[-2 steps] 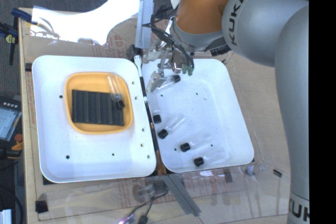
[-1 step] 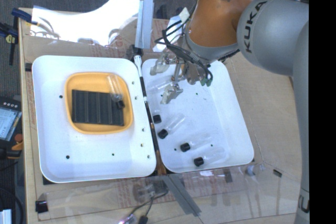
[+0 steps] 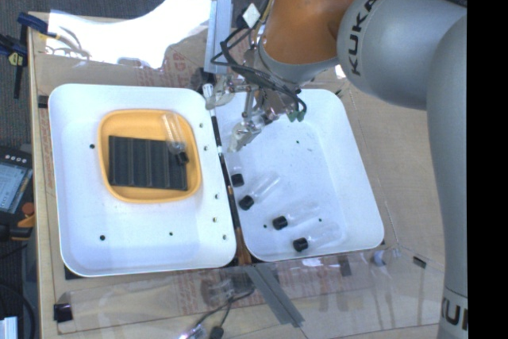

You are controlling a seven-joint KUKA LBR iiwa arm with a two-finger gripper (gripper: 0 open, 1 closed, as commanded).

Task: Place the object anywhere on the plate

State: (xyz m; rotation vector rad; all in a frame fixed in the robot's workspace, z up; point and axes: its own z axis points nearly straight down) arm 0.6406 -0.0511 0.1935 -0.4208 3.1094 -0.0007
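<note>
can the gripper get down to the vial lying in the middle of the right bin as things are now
Probably yes. The gripper hangs over the upper left of the right bin, and the clear vial lies just below it with open floor around; the other vials lie apart from it.

This looks like a robot lab. A big grey KUKA arm (image 3: 397, 36) reaches over two white bins (image 3: 79, 242) on a tabletop (image 3: 373, 290), with loose wires (image 3: 214, 321) around.

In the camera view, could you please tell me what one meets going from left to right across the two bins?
Left white bin → yellow plate → black ridged insert → clear vial on the plate → right white bin.
</note>
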